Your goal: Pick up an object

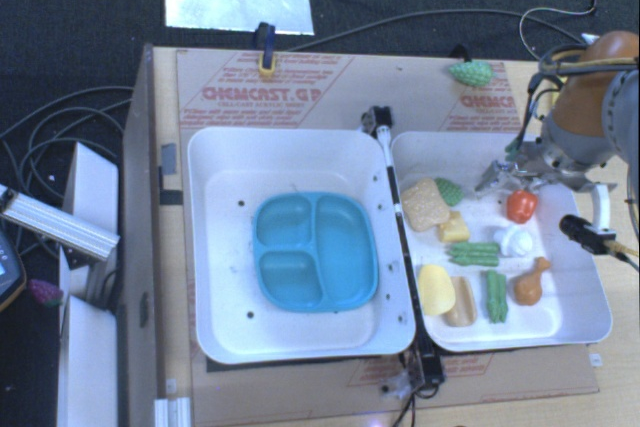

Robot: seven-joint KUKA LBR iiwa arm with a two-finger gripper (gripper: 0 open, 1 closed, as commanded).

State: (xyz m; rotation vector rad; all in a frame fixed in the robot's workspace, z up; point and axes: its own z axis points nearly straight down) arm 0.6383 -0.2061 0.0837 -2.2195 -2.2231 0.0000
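Observation:
The right bin point(575, 325) holds several toy foods: a tan bread slice point(425, 203), a red tomato point(520, 206), a white piece point(516, 241), a yellow wedge point(455, 231), green beans point(474, 255), a drumstick point(530, 282), a yellow lemon point(435, 287), a hot dog point(461, 302) and a green pod point(496, 295). My gripper point(504, 175) hangs low over the bin's far part, just up and left of the tomato. Nothing shows in its grasp.
The left bin point(220, 215) holds a blue divided plate point(315, 250). A green knobbly toy point(470, 73) lies on the cardboard behind the right bin. A yellow clamp point(266, 50) sits at the back edge. Cables trail at the left and back.

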